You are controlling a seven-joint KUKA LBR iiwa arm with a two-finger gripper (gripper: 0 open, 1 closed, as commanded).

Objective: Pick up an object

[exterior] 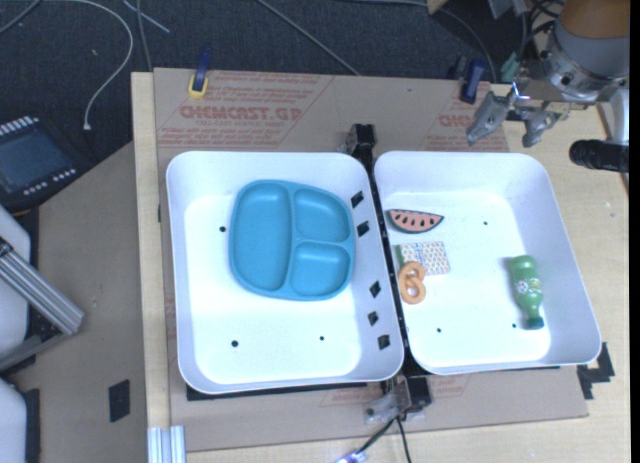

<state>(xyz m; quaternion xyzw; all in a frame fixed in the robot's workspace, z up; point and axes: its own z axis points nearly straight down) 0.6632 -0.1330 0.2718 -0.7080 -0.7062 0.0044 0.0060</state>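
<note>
the gripper [512, 117] hangs with its two fingers apart and nothing between them, above the far rim of the right bin [560, 251] at about 12 o'clock of that bin, so the pick has not begun. the candidates all lie in the right bin: a watermelon slice [415, 220] at 10 o'clock, a patterned card [428, 256] and an orange ring [412, 283] touching each other at 9 o'clock, and a green bottle [526, 292] alone at 4 o'clock, while the left bin [190, 251] carries a blue divided plate [292, 239]. i judge the bottle the best target since it lies well apart from the rest; straddle its narrow width with the fingers, come straight down over its middle and close only once low enough
</note>
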